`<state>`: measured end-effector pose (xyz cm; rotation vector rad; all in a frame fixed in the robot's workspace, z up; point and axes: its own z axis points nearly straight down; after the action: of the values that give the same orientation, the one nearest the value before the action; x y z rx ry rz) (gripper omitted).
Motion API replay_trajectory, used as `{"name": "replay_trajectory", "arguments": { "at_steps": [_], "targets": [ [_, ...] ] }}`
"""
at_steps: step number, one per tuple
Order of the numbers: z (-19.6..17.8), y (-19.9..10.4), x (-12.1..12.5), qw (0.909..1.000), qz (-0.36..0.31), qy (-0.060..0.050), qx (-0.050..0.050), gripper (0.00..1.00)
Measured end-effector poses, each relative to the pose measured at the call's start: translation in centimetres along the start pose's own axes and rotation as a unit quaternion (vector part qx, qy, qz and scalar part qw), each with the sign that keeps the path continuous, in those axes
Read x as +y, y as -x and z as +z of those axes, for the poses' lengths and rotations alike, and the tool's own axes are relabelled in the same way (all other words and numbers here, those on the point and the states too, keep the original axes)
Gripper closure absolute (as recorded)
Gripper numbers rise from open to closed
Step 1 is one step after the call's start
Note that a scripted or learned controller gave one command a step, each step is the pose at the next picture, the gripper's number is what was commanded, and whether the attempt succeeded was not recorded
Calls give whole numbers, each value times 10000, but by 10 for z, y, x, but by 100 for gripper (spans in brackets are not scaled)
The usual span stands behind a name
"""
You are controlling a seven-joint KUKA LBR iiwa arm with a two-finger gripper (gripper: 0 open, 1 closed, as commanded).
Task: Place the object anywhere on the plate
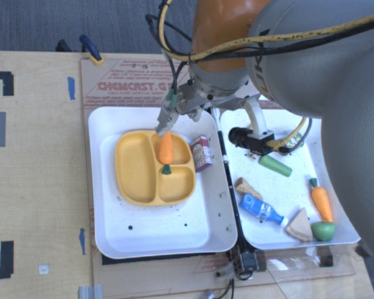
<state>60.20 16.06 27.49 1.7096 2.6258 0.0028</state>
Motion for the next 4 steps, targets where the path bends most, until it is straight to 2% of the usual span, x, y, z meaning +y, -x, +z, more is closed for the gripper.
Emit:
{"name": "replay_trajectory", "arguments": {
  "at_steps": [1, 2, 3, 4],
  "targets": [
    [-11, 0, 2, 10000, -15, 32, -22, 100],
    [-11, -1, 2, 10000, -17, 24, -19, 0],
    [-22, -1, 3, 10000, -33, 58, -42, 100],
    [-33, -1, 5, 9999, -48, 87, -64, 100]
  ]
}}
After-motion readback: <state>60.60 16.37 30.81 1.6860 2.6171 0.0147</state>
